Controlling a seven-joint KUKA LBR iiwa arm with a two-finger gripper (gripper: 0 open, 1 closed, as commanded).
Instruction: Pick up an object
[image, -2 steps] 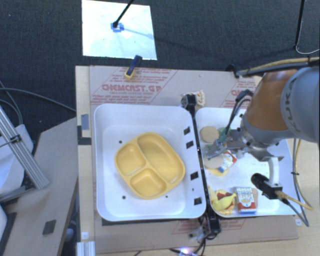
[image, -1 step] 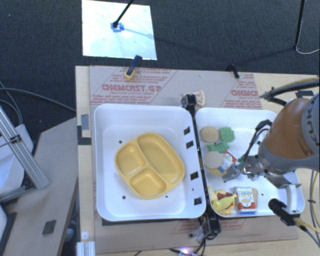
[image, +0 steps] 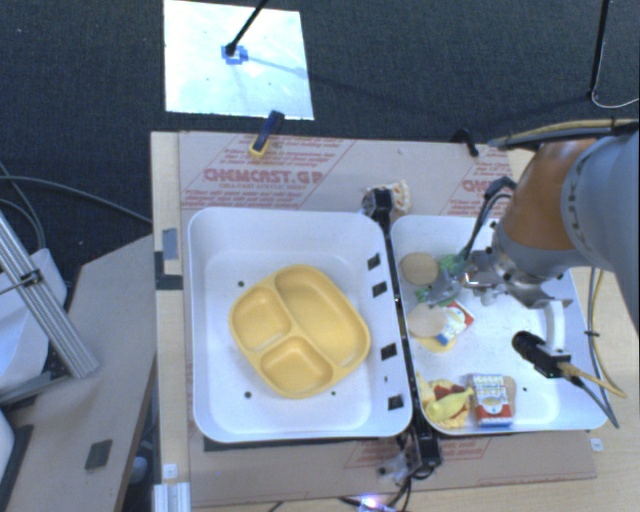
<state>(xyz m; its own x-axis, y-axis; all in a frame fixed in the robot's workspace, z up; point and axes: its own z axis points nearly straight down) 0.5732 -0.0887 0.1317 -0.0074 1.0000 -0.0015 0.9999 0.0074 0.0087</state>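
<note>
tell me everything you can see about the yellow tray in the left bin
The yellow tray looks like matte plastic, a rounded shape split into three shallow compartments by raised ridges. It lies flat and right side up, turned at a slant, near the middle of the left bin, resting on its white floor. Nothing sits in its compartments and nothing else touches it.

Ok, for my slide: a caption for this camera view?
Arm over right bin of small items; yellow divided tray in left bin.

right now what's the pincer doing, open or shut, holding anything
Pincer: low in the right bin among the small items; open or shut cannot be told.
</note>
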